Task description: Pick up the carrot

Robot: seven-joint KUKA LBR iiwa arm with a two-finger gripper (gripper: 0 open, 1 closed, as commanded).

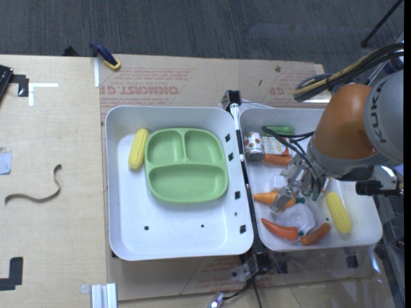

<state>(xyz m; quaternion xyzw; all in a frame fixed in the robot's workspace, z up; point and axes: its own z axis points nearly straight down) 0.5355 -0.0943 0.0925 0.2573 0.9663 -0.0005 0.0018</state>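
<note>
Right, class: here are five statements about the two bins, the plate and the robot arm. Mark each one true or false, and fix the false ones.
1. The green divided plate lies in the left bin. True.
2. A corn cob lies inside the plate. False: it lies beside the plate, on the bin floor.
3. The pincer is over the right bin. True.
4. The right bin has no corn. False: a second cob lies there.
5. The arm's band is blue. False: orange.

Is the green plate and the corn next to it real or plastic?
Both look plastic. The green divided plate has a smooth, even matte colour and moulded compartments. The corn cob is a uniform bright yellow with a slight sheen, so it is probably a toy.
</note>
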